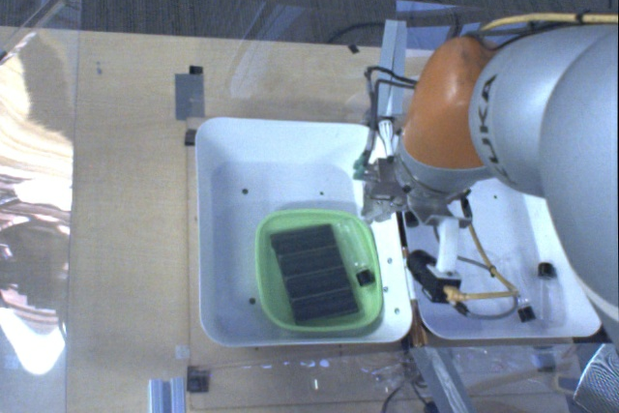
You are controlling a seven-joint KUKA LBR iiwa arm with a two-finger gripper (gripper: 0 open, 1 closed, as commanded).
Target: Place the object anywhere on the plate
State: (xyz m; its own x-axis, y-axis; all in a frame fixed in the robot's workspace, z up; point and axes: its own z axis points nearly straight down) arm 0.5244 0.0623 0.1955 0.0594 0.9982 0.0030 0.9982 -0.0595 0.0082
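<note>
A green, rounded-square plate [276, 305] lies in the front part of the left bin [232, 169]. On it rests a flat black ridged block [311, 274], lying lengthwise. A small black cube [365, 278] sits at the plate's right side. My gripper [380, 191] hangs under the orange-banded wrist [445, 111], over the wall between the two bins and just past the plate's far right corner. It is apart from the block and the cube, and the wrist hides most of it.
The right bin [571, 305] lies mostly under the arm. Two small dark bits [546, 271] [525, 312] lie near its front right. A clear panel [39, 208] stands at the bench's left. Bare floor shows in the left bin behind the plate.
</note>
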